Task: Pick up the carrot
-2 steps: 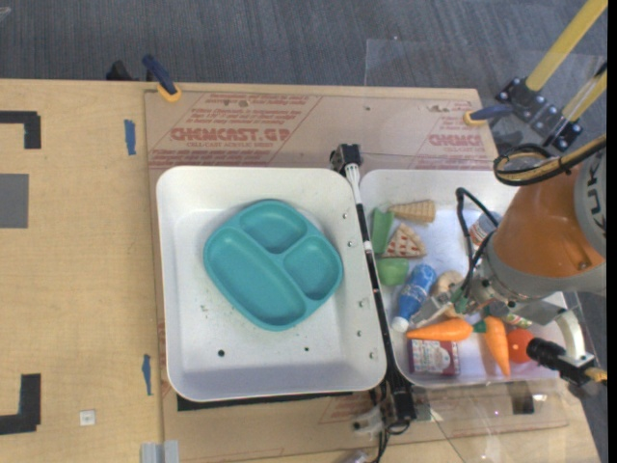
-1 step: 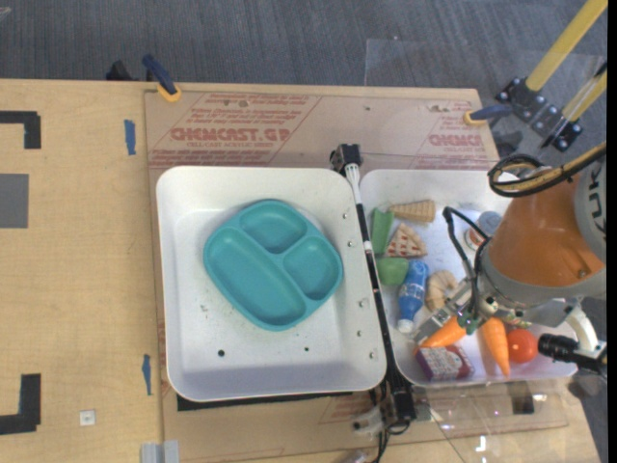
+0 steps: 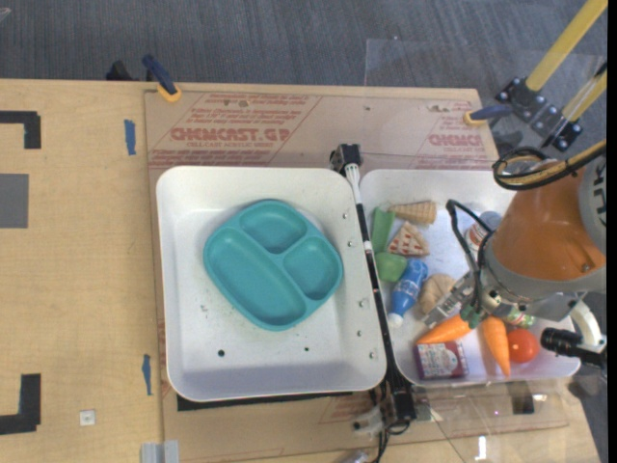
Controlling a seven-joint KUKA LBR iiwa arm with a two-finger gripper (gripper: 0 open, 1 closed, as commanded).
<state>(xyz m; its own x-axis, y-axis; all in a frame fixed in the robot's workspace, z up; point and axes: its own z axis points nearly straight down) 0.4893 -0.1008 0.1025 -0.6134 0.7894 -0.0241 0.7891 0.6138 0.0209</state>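
From my remote station, the fixed overhead camera shows grey carpet (image 3: 289,17) running across the top of the view, its weave marked with faint diagonal lines. Below it lies the pale wooden bench (image 3: 72,258), with black tape marks (image 3: 27,128) at its left edge and short strips of blue tape (image 3: 129,136) nearer the middle. A sheet of brown cardboard (image 3: 308,114) printed with red lettering lies on the bench, held at its far corners by clamps (image 3: 162,77) with yellow and blue handles. A grey square (image 3: 12,201) shows at the far left. The light is even and soft, with no hard shadows.
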